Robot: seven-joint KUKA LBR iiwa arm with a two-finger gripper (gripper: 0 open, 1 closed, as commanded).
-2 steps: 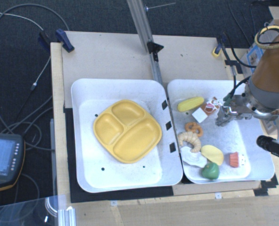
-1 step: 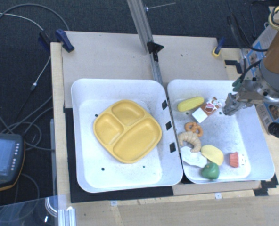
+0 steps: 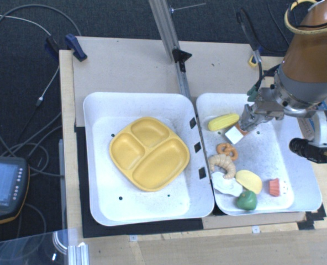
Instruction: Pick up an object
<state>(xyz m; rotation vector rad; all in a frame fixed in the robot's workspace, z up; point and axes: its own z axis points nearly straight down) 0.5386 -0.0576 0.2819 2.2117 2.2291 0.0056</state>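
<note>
The right bin (image 3: 296, 148) holds several toy foods. A yellow corn cob (image 3: 223, 121) lies at its upper left, with a small white and red block (image 3: 234, 136) just below it. Further down are a brown pretzel (image 3: 227, 150), a tan shrimp-like piece (image 3: 222, 163), a white piece (image 3: 224, 184), a yellow lemon (image 3: 249, 180), a green pepper (image 3: 246, 200) and a red and white piece (image 3: 275, 187). My gripper (image 3: 245, 121) hangs low over the bin, right beside the corn cob and just above the block. Nothing is visibly lifted.
The left bin (image 3: 97, 148) bears a yellow divided plate (image 3: 149, 153). A metal pole (image 3: 169, 32) slants across the back of the bench. A black fitting (image 3: 310, 149) sticks out at the right bin's right edge.
</note>
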